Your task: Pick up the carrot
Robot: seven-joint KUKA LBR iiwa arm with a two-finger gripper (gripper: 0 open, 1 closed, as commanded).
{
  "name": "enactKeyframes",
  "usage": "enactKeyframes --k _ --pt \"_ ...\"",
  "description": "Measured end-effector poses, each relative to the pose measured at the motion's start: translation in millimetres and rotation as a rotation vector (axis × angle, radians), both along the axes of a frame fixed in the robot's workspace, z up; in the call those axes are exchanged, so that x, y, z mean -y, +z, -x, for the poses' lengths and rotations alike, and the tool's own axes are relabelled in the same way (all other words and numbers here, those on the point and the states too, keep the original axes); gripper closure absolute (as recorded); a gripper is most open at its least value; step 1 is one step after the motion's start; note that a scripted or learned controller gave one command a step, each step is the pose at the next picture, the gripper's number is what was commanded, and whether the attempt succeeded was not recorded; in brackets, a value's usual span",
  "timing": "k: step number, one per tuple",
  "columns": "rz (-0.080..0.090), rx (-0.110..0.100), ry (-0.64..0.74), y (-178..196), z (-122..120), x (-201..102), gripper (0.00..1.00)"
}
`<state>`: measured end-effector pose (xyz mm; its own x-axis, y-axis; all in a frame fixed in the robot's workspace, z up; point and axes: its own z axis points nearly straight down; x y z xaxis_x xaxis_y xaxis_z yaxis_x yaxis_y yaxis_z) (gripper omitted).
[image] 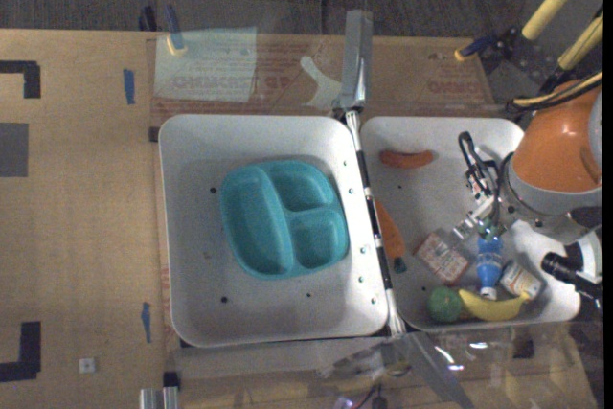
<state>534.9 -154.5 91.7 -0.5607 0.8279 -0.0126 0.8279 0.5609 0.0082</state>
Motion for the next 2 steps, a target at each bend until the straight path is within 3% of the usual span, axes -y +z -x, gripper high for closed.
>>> enactKeyframes --k 1,2 --pt "-0.004 -0.009 0.110 94.2 -27.4 -73.1 0.00" --pt "-0.004 -0.012 0.203 101.9 36.5 -41.1 0.00"
